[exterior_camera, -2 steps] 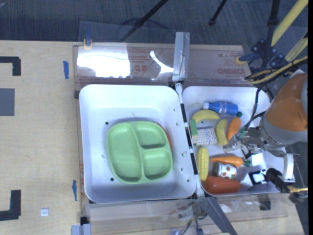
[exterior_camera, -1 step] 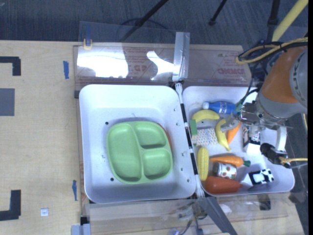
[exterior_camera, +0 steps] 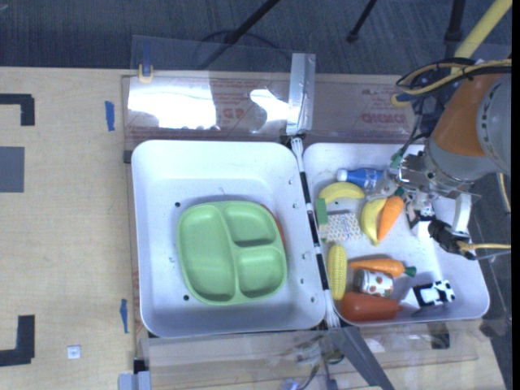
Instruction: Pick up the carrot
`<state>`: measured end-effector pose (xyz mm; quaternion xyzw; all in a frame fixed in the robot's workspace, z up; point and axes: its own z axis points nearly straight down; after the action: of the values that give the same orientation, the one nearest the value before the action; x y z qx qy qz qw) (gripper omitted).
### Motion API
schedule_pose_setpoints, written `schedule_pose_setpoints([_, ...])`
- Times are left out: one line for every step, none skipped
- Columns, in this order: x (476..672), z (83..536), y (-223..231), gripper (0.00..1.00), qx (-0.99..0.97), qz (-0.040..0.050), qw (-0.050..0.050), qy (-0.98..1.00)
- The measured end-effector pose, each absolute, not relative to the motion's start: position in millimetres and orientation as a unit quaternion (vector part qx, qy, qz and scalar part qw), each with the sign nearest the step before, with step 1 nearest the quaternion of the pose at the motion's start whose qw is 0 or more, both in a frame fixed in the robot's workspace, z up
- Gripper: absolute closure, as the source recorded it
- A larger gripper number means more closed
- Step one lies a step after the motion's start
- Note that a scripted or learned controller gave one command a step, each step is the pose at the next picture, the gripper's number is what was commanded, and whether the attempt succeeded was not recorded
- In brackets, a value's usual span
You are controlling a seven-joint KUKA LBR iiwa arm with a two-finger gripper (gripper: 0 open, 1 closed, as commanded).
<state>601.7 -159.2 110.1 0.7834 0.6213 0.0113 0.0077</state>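
In the right bin (exterior_camera: 475, 287), an orange carrot (exterior_camera: 391, 215) stands tilted, its upper end right under my gripper (exterior_camera: 405, 193) and its tip pointing down-left beside a yellow banana (exterior_camera: 372, 220). The gripper hangs over the bin's upper middle, touching or just above the carrot's top; the wrist hides how it meets it. A second orange carrot (exterior_camera: 376, 265) with a green end lies flat lower down in the bin, apart from the gripper.
The right bin also holds a blue bottle (exterior_camera: 361, 176), another banana (exterior_camera: 341, 191), a corn cob (exterior_camera: 336, 270), a small can (exterior_camera: 375, 283), a red vegetable (exterior_camera: 370, 305) and a black-and-white toy (exterior_camera: 432, 294). A green divided plate (exterior_camera: 233, 250) lies in the left bin (exterior_camera: 154, 185).
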Motion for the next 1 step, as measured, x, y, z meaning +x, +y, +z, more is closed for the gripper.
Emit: schedule_pose_setpoints([602.5, 123.7, -162.1, 1.00, 0.784, 0.0099, 0.012, 0.621])
